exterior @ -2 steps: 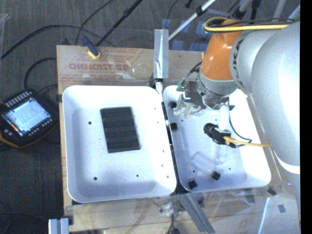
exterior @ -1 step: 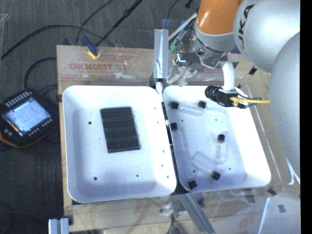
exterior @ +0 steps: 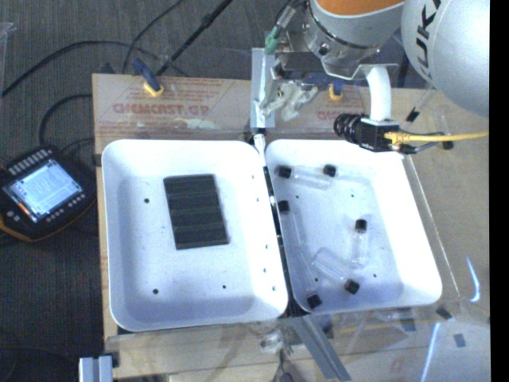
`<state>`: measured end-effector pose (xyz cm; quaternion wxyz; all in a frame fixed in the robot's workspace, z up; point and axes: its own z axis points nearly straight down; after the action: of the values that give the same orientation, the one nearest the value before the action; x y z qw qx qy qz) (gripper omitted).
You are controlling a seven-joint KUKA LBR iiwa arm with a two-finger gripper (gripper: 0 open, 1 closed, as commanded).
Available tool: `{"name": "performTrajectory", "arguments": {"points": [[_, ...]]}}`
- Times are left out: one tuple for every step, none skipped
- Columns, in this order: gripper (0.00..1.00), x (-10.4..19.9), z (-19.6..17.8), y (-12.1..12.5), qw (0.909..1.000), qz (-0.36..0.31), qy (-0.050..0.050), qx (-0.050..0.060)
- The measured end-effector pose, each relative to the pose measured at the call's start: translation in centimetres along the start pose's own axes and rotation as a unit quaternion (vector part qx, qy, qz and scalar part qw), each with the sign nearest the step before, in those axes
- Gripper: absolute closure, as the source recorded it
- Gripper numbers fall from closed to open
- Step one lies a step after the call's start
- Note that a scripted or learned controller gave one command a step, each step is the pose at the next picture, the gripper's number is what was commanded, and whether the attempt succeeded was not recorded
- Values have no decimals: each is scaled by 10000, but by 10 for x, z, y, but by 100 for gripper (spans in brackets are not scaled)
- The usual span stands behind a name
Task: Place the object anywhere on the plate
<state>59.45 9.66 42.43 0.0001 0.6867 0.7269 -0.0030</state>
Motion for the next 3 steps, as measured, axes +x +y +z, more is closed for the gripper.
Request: {"name": "performTrajectory", "arguments": {"points": [[100,93,-7,-6,9985,538,-3,5],[100,127,15,-62,9999,-166,-1,2],[100,115,2,-101,9876,-1568,2,-1]]}}
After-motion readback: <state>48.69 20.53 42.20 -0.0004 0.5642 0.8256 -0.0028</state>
